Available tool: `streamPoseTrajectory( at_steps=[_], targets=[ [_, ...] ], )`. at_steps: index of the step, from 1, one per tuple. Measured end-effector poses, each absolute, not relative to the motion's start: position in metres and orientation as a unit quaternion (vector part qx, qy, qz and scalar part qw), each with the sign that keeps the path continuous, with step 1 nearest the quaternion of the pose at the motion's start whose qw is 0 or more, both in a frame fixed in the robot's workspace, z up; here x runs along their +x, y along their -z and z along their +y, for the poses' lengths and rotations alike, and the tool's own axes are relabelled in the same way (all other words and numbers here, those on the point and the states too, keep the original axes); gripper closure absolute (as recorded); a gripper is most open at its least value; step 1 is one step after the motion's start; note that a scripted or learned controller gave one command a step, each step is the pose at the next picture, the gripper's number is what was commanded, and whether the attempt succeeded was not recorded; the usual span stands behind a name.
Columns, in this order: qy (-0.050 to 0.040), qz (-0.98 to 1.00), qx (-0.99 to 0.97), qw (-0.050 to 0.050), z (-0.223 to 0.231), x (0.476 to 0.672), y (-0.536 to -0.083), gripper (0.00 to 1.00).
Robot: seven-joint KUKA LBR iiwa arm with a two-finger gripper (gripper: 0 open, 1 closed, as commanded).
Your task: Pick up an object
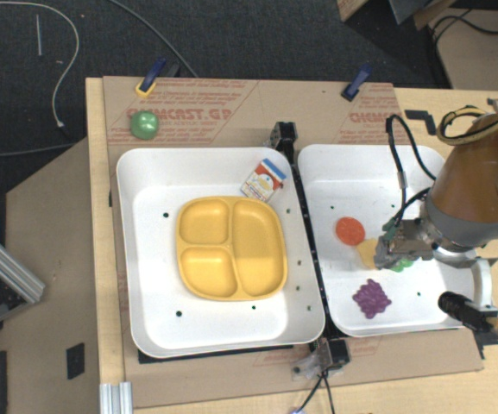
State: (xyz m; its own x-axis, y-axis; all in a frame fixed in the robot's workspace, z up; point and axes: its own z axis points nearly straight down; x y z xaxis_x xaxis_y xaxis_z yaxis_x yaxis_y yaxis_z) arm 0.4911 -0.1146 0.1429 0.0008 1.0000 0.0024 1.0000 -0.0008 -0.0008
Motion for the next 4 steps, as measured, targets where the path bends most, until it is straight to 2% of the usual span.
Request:
streamPoseTrajectory(
  at_steps=[1, 2, 3, 4],
  targets=[
    [0.0021, -0.708, -0.707, -0.003, -0.113, 0.492, -0.207, 1.00],
    [0.0014, -0.708, -0.707, -0.002, -0.113, 0.494, -0.231, 1.00],
    [0.0013, -0.710, -0.705, 0.001, -0.054, 0.490, -0.240, 1.00],
    [0.0012, -0.710, -0.705, 0.000, -0.005, 0.494, -0.243, 1.00]
  ],
)
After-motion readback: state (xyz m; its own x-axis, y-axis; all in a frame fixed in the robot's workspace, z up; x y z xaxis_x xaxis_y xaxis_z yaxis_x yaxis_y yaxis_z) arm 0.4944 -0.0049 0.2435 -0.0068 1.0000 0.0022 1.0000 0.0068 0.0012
